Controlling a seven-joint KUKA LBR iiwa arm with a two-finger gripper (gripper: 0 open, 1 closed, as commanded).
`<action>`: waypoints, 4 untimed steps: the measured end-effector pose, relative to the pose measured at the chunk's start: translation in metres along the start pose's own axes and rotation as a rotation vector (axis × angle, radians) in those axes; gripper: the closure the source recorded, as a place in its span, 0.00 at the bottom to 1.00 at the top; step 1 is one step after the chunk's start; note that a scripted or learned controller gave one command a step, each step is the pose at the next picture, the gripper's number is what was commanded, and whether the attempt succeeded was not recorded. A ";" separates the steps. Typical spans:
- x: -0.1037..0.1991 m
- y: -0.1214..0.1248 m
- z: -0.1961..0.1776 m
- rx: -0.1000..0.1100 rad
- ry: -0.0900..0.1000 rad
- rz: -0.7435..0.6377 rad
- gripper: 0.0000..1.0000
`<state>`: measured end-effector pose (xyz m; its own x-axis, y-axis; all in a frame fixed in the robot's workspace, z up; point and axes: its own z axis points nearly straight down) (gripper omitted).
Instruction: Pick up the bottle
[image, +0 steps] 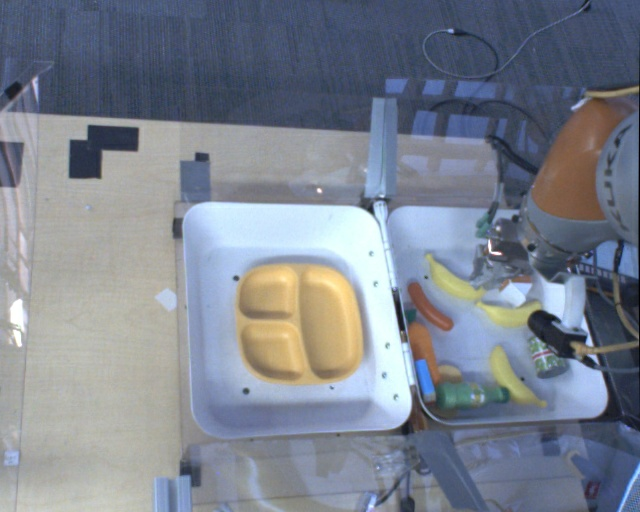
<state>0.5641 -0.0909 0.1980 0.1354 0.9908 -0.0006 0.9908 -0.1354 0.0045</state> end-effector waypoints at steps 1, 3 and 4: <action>0.000 0.000 0.000 0.000 0.000 -0.001 0.00; 0.126 -0.094 0.013 0.001 0.002 -0.397 0.00; 0.125 -0.094 0.013 0.001 0.002 -0.397 0.00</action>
<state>0.4876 0.0461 0.1844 -0.2580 0.9662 -0.0002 0.9661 0.2580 0.0035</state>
